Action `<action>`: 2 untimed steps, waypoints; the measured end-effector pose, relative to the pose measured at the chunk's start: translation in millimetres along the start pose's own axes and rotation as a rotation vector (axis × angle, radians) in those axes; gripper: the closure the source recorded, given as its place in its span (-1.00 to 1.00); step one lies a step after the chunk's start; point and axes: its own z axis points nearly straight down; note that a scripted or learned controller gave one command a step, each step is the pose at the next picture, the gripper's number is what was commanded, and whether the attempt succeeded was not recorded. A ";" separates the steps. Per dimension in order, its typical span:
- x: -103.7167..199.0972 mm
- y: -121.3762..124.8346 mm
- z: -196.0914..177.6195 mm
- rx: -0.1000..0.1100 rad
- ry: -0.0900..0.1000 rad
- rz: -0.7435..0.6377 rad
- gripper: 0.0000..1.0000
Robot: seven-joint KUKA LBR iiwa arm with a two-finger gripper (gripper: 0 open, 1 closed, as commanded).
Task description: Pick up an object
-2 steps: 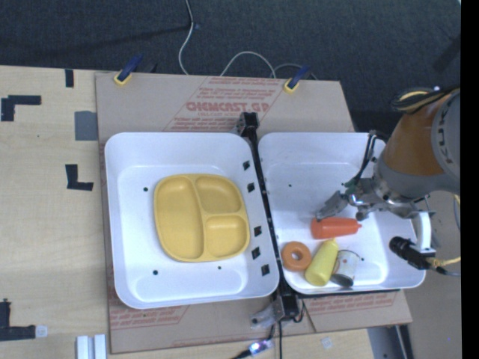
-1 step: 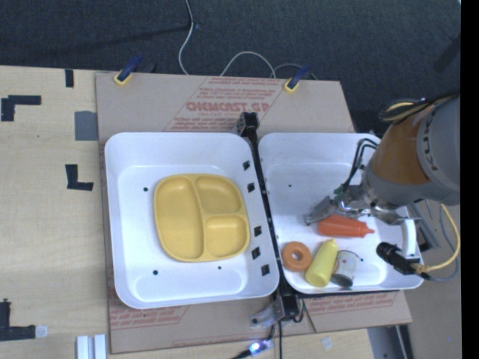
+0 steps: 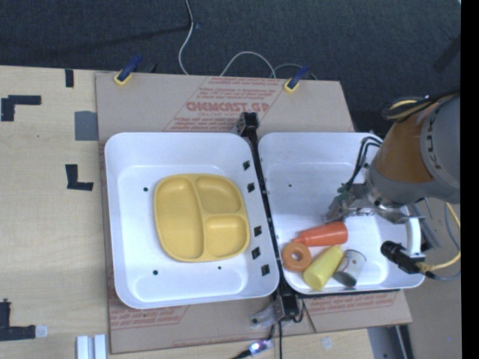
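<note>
- two white bins side by side on a cardboard sheet (image 3: 224, 107) with red print; left bin (image 3: 123, 200), right bin (image 3: 299, 155).
- left bin holds a yellow divided plate (image 3: 200, 217), three compartments, lying flat near the bin's centre.
- right bin: objects bunched toward 6 o'clock of the bin floor.
- orange carrot-shaped piece (image 3: 323, 235) lies roughly level, its 3 o'clock end close under the wrist.
- orange ring (image 3: 296, 256) just at 7 o'clock of the carrot piece, touching or nearly touching it.
- yellow bottle-like piece (image 3: 322, 268) tilted, just at 6 o'clock of the carrot piece, beside the ring.
- small grey/metal object (image 3: 349, 268) at 3 o'clock of the yellow piece; too small and dark to say what it is.
- arm (image 3: 419, 155) enters from 3 o'clock, orange band visible, upper part cut off by the frame edge.
- gripper (image 3: 340, 204) sits low in the right bin, just at 1 o'clock of the carrot piece; fingers dark and blurred, cannot tell if wide or narrow, nothing seen between them.
- blue-and-yellow clamps (image 3: 127, 69) at the sheet's 12 o'clock edge.
</note>
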 end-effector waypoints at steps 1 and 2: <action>10.3 -1.9 -49.3 0.003 0.002 0.001 1.00; 7.9 0.2 -111.4 0.002 0.001 0.001 1.00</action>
